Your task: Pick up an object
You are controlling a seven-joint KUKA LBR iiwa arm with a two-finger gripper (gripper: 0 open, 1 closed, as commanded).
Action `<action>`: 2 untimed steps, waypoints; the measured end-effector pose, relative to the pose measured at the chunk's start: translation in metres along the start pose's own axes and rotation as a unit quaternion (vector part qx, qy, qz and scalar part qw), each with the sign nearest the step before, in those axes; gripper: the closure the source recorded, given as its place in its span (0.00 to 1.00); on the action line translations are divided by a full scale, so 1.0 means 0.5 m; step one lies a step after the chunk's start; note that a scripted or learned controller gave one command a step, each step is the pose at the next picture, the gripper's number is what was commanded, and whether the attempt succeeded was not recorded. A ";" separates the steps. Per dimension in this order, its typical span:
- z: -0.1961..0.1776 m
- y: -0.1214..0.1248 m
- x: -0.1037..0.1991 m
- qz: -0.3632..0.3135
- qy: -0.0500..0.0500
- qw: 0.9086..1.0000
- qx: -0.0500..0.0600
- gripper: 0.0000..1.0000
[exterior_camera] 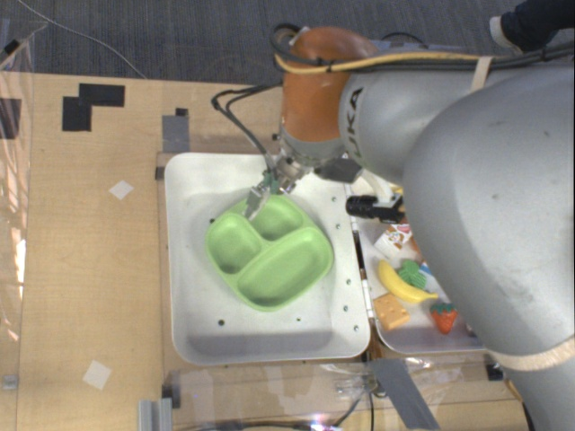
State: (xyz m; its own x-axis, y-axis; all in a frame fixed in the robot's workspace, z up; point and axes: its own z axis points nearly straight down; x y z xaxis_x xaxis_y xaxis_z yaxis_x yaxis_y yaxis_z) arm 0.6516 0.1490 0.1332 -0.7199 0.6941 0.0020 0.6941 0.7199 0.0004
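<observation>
**Tool at green tray rim, left bin**

Grey arm link point(485, 205) is closest to the camera and covers most of the right side of the frame; the orange band point(314, 83) sits above the wrist, with cables looping off it.

Tool point(260, 196) is down in the left bin point(193, 330), at the upper edge of the green divided tray point(269, 254), about where the rim meets the divider between the two small compartments. Fingers are small and blurred at this angle, so I can't tell whether they're spread or pinching the rim. Can't confirm a grip.

Tray lies flat, roughly mid-bin, rotated diagonally: two small compartments toward the upper side, one long compartment toward the lower right.

Right bin point(422, 341) is mostly hidden under the arm. Visible in it: banana point(400, 283), an orange block point(390, 311) just beside it, a small red and green item point(443, 317), and a white packet point(395, 239) with red print.

Both bins sit side by side on the tan surface point(90, 268), which has black markers point(90, 106) at the upper left.
</observation>
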 end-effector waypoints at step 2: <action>-0.034 0.005 -0.007 -0.002 -0.005 1.000 -0.006 0.00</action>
State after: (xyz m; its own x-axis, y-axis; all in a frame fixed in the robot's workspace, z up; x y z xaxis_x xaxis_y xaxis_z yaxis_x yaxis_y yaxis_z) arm 0.6559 0.1484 0.1501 -0.7221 0.6917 -0.0076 0.6916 0.7222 0.0115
